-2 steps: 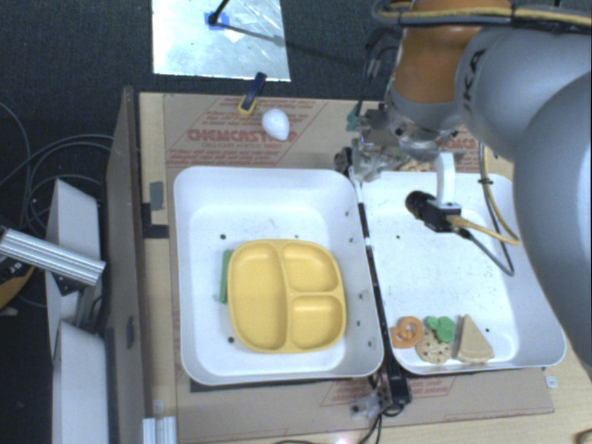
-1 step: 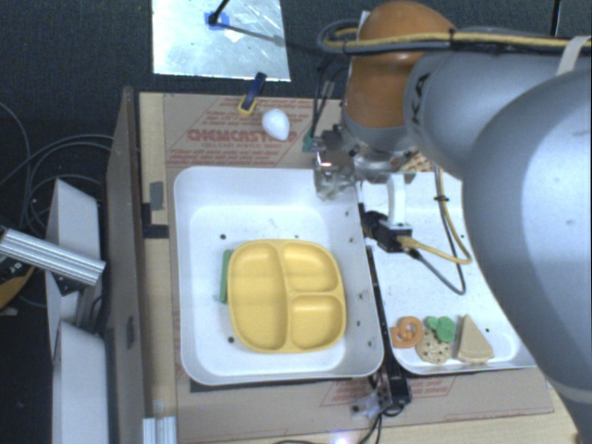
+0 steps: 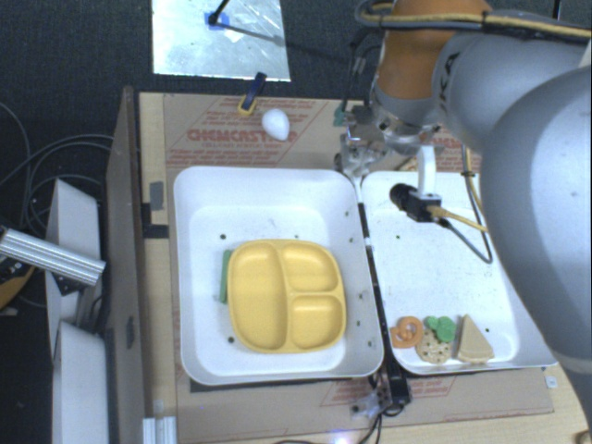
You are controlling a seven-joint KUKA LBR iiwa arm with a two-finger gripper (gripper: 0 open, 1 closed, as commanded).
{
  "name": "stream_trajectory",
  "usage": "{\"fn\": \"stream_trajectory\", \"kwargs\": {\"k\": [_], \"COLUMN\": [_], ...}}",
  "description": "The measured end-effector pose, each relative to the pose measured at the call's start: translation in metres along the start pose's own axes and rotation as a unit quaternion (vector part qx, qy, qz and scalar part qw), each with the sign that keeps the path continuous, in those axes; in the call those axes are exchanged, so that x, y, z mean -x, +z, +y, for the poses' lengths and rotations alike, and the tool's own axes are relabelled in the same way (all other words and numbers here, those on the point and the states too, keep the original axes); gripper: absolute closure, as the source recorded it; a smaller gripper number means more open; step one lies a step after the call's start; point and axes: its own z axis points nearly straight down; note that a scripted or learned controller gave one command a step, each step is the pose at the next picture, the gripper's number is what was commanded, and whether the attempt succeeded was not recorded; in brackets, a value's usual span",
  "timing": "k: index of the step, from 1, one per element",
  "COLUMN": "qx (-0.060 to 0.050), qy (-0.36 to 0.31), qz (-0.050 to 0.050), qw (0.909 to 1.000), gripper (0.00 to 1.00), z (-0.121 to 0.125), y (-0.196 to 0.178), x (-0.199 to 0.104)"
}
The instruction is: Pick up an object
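My gripper [image 3: 357,158] hangs over the far rim where the two bins meet, below the orange wrist band [image 3: 421,40]. The left bin [image 3: 199,248] holds a yellow divided tray [image 3: 282,294] with a green item [image 3: 224,276] peeking from under its left edge. In the near corner of the right bin [image 3: 444,266] lie an orange pretzel [image 3: 405,331], a round cookie [image 3: 431,348], a green piece [image 3: 443,326] and a tan sandwich wedge [image 3: 474,341]. The gripper is far from all of them.
A black fitting with a yellow cable [image 3: 413,202] hangs from the arm over the right bin's far part. A white egg-shaped object [image 3: 276,123] and a small yellow-and-blue tool [image 3: 251,95] lie on the cardboard behind the bins. Cables and a metal rail [image 3: 51,255] are at left.
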Motion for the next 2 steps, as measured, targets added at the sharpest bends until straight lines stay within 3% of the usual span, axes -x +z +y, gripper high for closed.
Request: {"fn": "stream_trajectory", "kwargs": {"k": [1, 2], "qx": [-0.004, -0.001], "qy": [-0.001, 0.003], "qz": [0.001, -0.002], "qw": [1.0, 1.0], "gripper": [1.0, 1.0], "z": [-0.036, -0.034], "y": [0.034, 0.032], "x": [0.004, 0.117]}}
